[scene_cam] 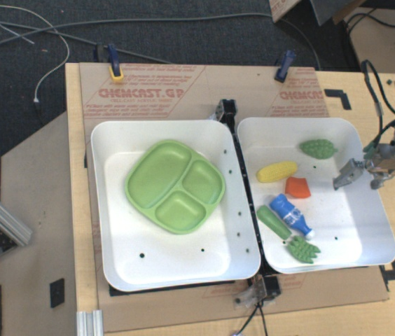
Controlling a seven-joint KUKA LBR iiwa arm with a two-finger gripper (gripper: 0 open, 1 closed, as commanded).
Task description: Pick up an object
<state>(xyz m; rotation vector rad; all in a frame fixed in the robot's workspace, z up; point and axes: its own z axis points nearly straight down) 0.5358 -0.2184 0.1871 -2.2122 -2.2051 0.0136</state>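
Note:
The right bin holds a dark green leaf-shaped toy, a yellow corn cob, an orange block, a blue bottle and a long green vegetable toy. My gripper hangs over the bin's right side, to the right of the orange block and apart from every toy. Its fingers are spread open with nothing between them.
A light green divided plate lies in the left bin. The two bins meet at a black-edged divider. Clamps hold the cardboard at the back edge. Cables run along the right of the bench.

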